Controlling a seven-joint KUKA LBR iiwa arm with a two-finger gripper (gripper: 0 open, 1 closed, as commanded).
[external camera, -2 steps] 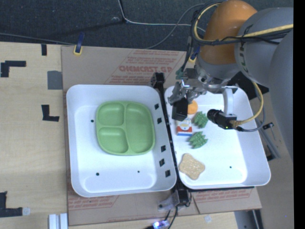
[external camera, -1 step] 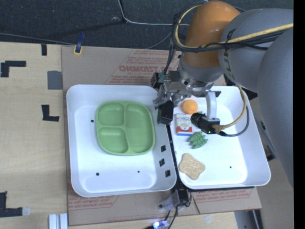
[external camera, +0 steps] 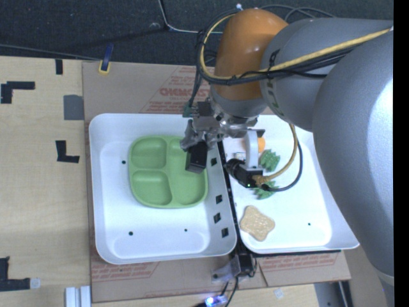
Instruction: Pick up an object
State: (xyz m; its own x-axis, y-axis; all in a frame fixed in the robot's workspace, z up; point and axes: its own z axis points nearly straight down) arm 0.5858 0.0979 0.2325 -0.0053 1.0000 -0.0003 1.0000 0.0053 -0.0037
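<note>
Cracker [external camera: 257, 223], one, green tray [external camera: 167, 171], one, perhaps carrot [external camera: 254, 147]

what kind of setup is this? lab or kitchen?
Most likely a robot lab bench, not a kitchen: two white bins sit on taped cardboard, the arm's gripper hangs over a green divided plate, and the food, like the toast, looks like toy props.

The bench [external camera: 38, 171] is seen from one fixed camera above, angled downward at moderate range; both white bins [external camera: 105, 190] are framed side by side.
</note>
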